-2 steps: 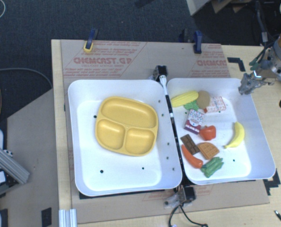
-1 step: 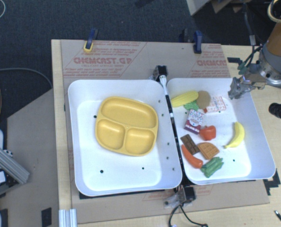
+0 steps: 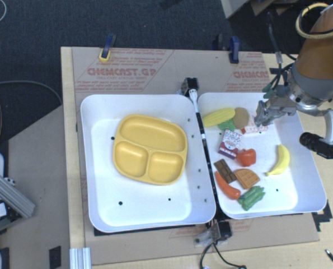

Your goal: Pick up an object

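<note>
The right bin (image 3: 300,198) holds several toy foods. There is a yellow corn cob (image 3: 218,116), a brown round piece (image 3: 242,117), a red and white packet (image 3: 230,142), a red pepper (image 3: 246,157), a banana (image 3: 281,160), a dark chocolate bar (image 3: 225,171), a tan waffle piece (image 3: 247,178), an orange-red chili (image 3: 228,187) and green beans (image 3: 251,197). My gripper (image 3: 263,118) hangs low over the bin's far part, just right of the brown piece and above a small white and red item (image 3: 254,130). Nothing is visibly held.
The left bin (image 3: 99,200) contains a yellow three-compartment plate (image 3: 149,149). A black divider rail (image 3: 202,144) runs between the bins. Clamps (image 3: 105,54) sit on the cardboard's far edge. The grey and orange arm (image 3: 317,66) covers the right bin's far right corner.
</note>
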Motion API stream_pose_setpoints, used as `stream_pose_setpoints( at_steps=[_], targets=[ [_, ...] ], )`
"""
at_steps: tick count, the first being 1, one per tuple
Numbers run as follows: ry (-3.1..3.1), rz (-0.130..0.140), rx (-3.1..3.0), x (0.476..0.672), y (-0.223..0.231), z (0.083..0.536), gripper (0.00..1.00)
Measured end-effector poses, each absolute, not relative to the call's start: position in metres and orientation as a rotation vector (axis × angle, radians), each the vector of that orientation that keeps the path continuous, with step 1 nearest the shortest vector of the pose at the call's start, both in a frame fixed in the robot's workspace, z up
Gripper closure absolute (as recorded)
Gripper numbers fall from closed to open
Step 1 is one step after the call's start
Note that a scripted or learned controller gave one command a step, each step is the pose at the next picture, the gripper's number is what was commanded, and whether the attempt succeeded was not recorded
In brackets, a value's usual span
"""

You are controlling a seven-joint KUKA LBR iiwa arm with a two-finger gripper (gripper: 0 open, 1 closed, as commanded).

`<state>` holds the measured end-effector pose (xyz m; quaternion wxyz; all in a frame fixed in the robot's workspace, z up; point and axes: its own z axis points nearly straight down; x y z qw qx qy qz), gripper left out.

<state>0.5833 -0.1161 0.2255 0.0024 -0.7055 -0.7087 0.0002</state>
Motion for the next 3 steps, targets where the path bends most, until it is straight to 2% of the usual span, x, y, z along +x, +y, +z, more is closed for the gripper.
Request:
stream_pose_setpoints(
  at_steps=[1, 2, 3],
  targets=[
    [-2.223, 0.000, -2.212, 0.555, -0.062, 0.218, 1.00],
    [-2.224, 0.001, -2.212, 0.539, -0.010, 0.213, 1.00],
    [-2.223, 0.001, -2.212, 0.501, 0.034, 0.223, 1.00]
  ],
)
